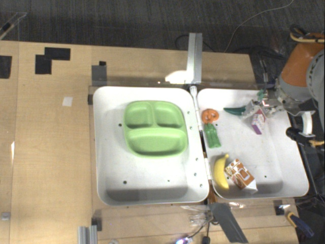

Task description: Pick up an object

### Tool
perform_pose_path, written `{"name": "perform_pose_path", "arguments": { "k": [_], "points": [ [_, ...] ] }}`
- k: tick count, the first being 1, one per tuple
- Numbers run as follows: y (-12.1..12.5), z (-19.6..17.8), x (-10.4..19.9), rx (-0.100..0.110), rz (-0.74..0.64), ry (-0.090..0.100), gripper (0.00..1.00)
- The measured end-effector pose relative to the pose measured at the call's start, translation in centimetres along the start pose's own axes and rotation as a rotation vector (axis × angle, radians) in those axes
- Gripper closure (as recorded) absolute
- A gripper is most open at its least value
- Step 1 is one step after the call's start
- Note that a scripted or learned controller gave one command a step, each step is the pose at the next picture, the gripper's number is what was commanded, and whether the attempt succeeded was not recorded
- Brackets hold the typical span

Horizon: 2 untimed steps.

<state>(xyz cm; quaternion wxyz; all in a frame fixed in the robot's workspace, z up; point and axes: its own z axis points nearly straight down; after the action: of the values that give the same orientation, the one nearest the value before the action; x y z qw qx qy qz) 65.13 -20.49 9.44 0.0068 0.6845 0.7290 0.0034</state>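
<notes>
My gripper (260, 107) hangs over the far right part of the right bin (284, 159), at the end of the grey arm with its orange band (297, 65). A dark teal object (233, 111) lies just to its left. A small purple and white object (257, 123) sits directly under it, touching or nearly so. Further left in the same bin are an orange round object (209, 116) and a green packet (212, 135). A banana (220, 171) and a brown and white carton (239, 175) lie at the near side.
The left bin (109, 151) holds a green divided plate (154, 127). A metal post (195, 60) stands behind the wall between the bins. Cables and arm hardware crowd the right edge of the bench.
</notes>
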Motion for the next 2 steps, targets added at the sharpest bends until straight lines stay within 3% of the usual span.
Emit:
{"name": "perform_pose_path", "arguments": {
  "k": [1,2],
  "points": [
    [-2.24,0.51,0.20,0.005,0.025,0.002,0.00],
    [-1.69,0.56,0.54,0.006,0.176,0.003,0.00]
  ]
}}
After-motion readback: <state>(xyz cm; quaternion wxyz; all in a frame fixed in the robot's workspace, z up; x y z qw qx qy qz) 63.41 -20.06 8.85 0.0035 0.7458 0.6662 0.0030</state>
